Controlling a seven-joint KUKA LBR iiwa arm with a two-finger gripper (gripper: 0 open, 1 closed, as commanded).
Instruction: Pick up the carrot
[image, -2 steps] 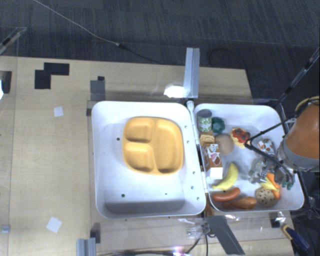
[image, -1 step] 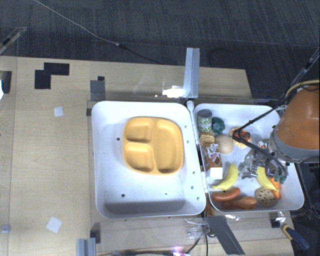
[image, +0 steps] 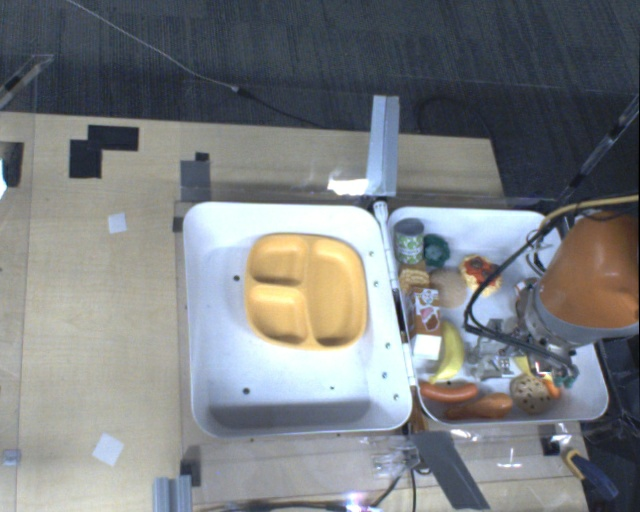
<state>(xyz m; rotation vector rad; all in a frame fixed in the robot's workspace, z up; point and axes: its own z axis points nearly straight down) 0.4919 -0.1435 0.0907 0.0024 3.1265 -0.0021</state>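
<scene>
Carrot (image: 488, 406): an orange-red, elongated piece lying flat along the near wall of the right bin (image: 585, 408), just below and to the right of the banana (image: 451, 354). A similar reddish sausage-shaped piece (image: 449, 391) lies directly below the banana, touching or nearly touching the carrot's left end. A brown speckled cookie (image: 530, 392) sits just past the carrot's right end, further right of the banana.

The gripper (image: 506, 350) hangs right of the banana, above the carrot, wrapped in black cables; whether it is open or closed I cannot tell, and nothing is visibly held. The arm's orange band (image: 598, 270) looms up and to the right of the banana.

A white block (image: 427, 347) lies against the banana's left side. Above the banana stand a small printed carton (image: 427, 306), a tan rounded item (image: 452, 289), a red and yellow item (image: 478, 270), a can (image: 408, 240) and a dark green object (image: 436, 250).

Far left of the banana, the left bin (image: 215, 330) holds a yellow divided tray (image: 305, 290). Both bins rest on a pale wooden bench (image: 90, 330), with a metal post (image: 384, 140) above the banana and dark floor (image: 250, 50) beyond.
</scene>
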